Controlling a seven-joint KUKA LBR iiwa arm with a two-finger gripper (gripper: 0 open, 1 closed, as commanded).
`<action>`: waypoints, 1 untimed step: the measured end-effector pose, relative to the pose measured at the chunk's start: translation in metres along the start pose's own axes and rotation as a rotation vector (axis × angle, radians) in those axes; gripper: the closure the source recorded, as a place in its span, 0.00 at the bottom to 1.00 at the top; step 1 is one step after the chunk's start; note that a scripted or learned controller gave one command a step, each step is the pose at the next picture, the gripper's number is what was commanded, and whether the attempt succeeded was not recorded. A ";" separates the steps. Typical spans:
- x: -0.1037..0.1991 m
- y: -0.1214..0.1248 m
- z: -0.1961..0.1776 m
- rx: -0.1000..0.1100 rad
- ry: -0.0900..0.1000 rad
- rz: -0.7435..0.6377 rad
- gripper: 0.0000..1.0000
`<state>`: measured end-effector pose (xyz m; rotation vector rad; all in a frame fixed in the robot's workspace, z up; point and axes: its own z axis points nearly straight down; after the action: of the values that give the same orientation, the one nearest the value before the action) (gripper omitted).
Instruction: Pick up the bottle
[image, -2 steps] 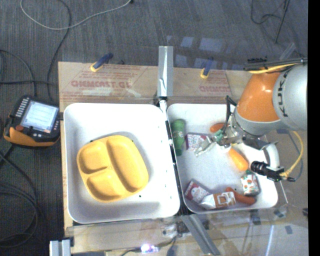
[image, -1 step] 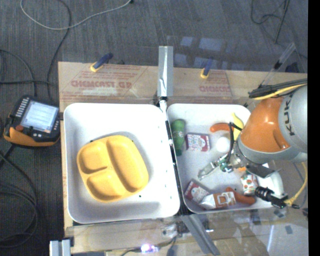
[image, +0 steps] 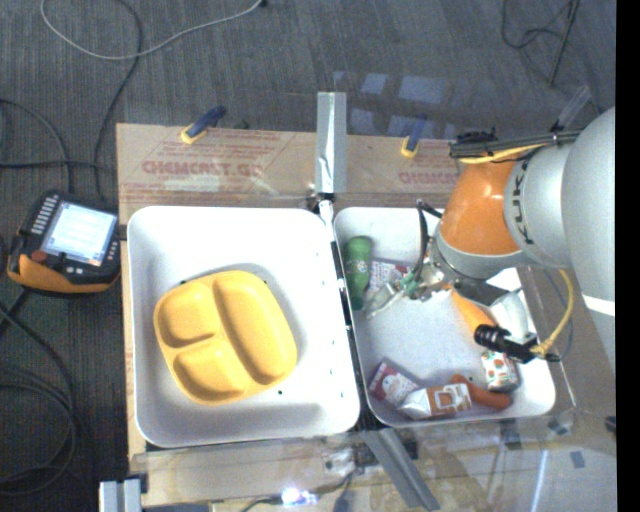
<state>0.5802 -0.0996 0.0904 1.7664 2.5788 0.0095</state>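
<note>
Bench: left bin (image: 140, 300) holds yellow tray (image: 225, 333), right bin (image: 400, 340) green bottle (image: 356, 268); end effector (image: 420, 283) grip unclear

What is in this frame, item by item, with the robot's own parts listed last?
Bins: two, white, side by side on the bench.
Tray: one, yellow, three compartments, in the left bin.
Bottle: one, green, lying along the right bin's left wall.
Packets: a few, red, orange and white, along the right bin's near edge; exact count unclear.
Handheld controller: one, orange and black with a lit screen, on the floor left of the bench.
Clamps: two, blue and yellow, on the bench's far edge.
Arm: one, grey with orange band, over the right bin.
Gripper: one, low beside the bottle.
</note>
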 end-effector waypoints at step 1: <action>-0.047 0.037 0.002 0.001 0.006 -0.037 0.00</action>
<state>0.6315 -0.1299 0.0896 1.7206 2.6154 0.0133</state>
